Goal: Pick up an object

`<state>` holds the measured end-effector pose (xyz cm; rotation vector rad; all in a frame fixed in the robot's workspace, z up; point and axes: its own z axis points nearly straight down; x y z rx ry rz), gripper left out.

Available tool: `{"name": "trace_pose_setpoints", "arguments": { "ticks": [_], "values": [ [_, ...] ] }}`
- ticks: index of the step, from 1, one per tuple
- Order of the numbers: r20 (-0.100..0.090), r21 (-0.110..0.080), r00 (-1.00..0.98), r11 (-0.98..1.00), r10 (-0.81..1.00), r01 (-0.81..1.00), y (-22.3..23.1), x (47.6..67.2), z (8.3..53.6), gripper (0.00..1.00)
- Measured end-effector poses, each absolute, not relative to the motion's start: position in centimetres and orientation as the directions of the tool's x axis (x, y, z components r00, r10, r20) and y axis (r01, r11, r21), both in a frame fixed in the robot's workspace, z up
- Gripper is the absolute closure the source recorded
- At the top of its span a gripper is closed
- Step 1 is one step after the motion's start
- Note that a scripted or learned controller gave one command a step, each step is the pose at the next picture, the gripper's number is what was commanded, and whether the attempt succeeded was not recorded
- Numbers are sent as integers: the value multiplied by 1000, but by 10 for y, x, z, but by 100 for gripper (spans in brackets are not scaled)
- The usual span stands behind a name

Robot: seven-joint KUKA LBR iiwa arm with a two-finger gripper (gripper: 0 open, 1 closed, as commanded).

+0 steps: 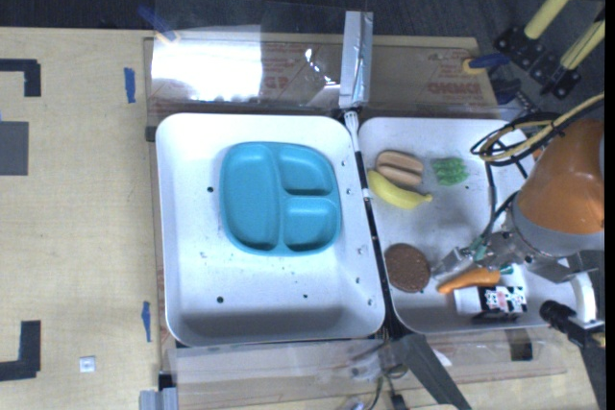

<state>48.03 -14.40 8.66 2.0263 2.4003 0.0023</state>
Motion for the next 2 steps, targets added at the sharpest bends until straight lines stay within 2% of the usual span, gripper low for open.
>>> {"name": "trace_pose_setpoints", "arguments": {
  "ticks": [1, 2],
  "values": [
    [3, -4, -89, 89, 996, 996, -135, 534, 102, 0],
    [0, 3, -200, 200, 980, 980, -166, 481, 87, 0]
  ]
}}
